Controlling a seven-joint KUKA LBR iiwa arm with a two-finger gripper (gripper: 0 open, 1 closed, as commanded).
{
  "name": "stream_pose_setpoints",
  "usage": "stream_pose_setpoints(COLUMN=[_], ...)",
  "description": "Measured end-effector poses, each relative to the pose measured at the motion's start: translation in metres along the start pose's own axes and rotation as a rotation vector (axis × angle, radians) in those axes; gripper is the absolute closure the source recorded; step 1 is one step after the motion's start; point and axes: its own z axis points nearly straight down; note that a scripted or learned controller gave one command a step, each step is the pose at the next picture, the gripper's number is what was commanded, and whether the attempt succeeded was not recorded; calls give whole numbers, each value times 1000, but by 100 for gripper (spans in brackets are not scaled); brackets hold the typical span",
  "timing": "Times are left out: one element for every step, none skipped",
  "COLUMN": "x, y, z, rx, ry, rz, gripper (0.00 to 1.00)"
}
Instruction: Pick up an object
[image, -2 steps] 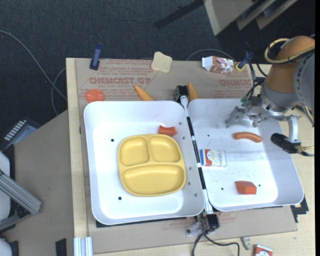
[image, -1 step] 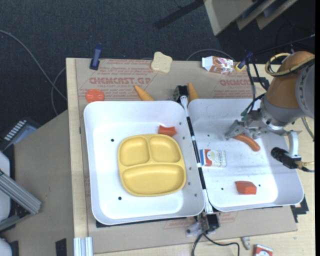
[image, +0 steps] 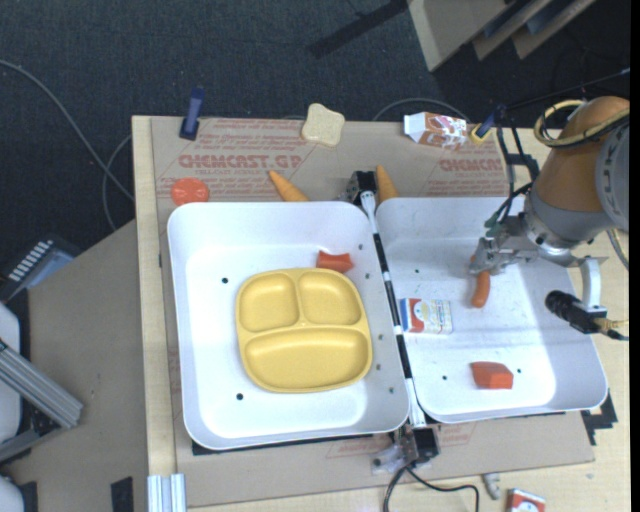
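My gripper (image: 487, 262) is low over the upper middle of the right bin (image: 560, 395), at the end of the grey arm with its orange band (image: 578, 160). Directly below its tip, touching or almost touching it, lies a small orange sausage-shaped piece (image: 481, 291). Whether that piece is gripped cannot be made out. A small printed carton (image: 426, 316) lies flat near the bin's left wall. An orange block (image: 491, 375) rests toward the bin's front.
The left bin (image: 200, 300) holds a yellow divided plate (image: 300, 330) and an orange chunk (image: 334, 261). On the board behind the bins lie a bread slice (image: 322, 123), a small carton (image: 437, 128), two carrots (image: 287, 186), an orange disc (image: 188, 190) and a blue clip (image: 191, 112).
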Motion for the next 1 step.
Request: stream_pose_setpoints(x=[84], y=[9], z=[-85], rx=[-2], ry=[1], rz=[-3], gripper=[100])
